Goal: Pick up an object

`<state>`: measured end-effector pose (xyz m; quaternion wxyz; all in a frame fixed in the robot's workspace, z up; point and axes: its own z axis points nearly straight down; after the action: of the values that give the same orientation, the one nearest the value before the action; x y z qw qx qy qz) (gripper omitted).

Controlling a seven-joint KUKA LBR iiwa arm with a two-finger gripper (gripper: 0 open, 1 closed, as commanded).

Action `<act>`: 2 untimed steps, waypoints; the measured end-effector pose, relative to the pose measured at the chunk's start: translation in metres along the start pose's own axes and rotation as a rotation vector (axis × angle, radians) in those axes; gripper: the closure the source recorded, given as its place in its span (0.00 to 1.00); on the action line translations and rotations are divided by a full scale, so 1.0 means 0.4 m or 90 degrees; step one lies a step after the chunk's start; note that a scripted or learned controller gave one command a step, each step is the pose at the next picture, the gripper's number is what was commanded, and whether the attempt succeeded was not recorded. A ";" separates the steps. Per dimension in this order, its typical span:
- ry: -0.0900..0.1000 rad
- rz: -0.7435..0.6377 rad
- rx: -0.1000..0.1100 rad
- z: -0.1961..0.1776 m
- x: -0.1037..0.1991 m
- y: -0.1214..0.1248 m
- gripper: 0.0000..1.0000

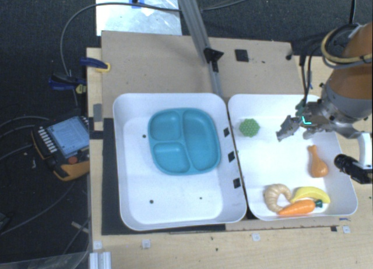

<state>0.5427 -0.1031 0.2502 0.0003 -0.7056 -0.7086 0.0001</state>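
Hovering gripper (288, 129): over right bin (268, 163), nothing between fingers; open or closed cannot be told.
Objects: broccoli (249, 127) near gripper; carrot (297, 208) partly overlaps banana (311, 193).

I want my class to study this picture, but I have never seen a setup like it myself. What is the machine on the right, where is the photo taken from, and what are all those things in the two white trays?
The photo comes from one fixed camera above a bench, looking down at a slant. The machine is a robot arm, grey with an orange band, reaching in from the right. At its end sits a gripper whose jaws grasp things; I see nothing between them, and whether they are open is unclear.

Two shallow white bins sit side by side. The left bin holds a blue divided plate. The right bin, beneath the gripper, holds toy foods: a green broccoli piece, an orange drumstick, and a cluster near the front edge of a croissant, banana and carrot.

Its job is to pick one object up.
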 end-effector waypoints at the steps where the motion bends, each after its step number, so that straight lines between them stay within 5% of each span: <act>1: 0.000 0.000 -0.001 -0.002 0.000 0.001 0.00; 2: 0.000 0.002 0.001 0.106 -0.013 -0.001 0.00</act>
<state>0.5424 -0.1082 0.2080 0.0008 -0.7069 -0.7073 0.0007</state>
